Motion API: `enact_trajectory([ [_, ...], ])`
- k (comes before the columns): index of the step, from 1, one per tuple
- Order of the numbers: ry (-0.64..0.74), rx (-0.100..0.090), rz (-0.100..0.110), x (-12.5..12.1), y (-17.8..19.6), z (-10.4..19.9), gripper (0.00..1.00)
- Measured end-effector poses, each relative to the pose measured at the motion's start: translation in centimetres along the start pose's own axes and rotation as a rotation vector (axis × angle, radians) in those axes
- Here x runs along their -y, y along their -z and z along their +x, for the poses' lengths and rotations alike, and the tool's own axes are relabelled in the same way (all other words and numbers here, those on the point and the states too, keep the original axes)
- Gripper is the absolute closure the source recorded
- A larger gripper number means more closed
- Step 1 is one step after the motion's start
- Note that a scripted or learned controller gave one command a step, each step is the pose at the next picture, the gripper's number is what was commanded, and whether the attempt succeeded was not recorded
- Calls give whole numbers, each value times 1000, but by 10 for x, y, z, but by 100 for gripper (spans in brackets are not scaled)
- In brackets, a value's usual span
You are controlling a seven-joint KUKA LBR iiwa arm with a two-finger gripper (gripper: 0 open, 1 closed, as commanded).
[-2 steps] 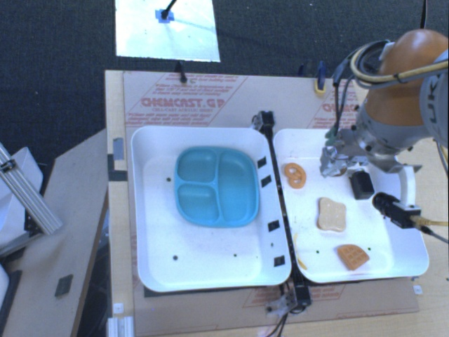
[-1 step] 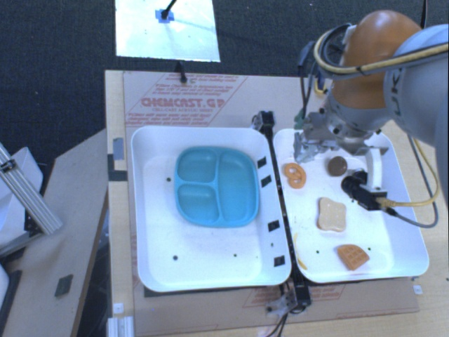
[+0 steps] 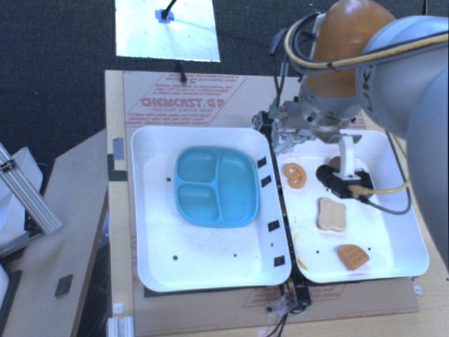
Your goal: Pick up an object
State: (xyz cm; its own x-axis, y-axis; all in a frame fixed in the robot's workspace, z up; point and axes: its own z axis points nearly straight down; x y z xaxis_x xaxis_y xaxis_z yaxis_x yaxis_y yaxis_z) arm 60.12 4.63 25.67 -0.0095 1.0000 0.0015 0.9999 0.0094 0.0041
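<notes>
Left bin [image 3: 151, 258]: blue divided plate [image 3: 216, 187]. Right bin [image 3: 396, 255]: pretzel [image 3: 294, 175], bread slice [image 3: 331, 215], browner piece [image 3: 352, 256], possibly toast. Gripper [image 3: 283, 137] over right bin's far-left corner.

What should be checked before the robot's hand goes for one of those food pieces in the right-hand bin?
1. Pieces available in the right-hand bin: ok. A pretzel, a slice of bread and a brown wedge lie there.
2. Pieces separated from each other: ok. None touches another.
3. Hand lined up over a piece: not ok. It appears to sit by the bin's far rim, beyond the pretzel.
4. Room around the pretzel: cannot tell. It lies close to the wall between the bins.
5. Blue divided plate out of the way: ok. It rests in the left-hand bin.
</notes>
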Motion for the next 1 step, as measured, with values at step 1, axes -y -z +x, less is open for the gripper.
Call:
enact_trajectory([
  [1, -1, 1, 2, -12, -15, 47, 100],
])
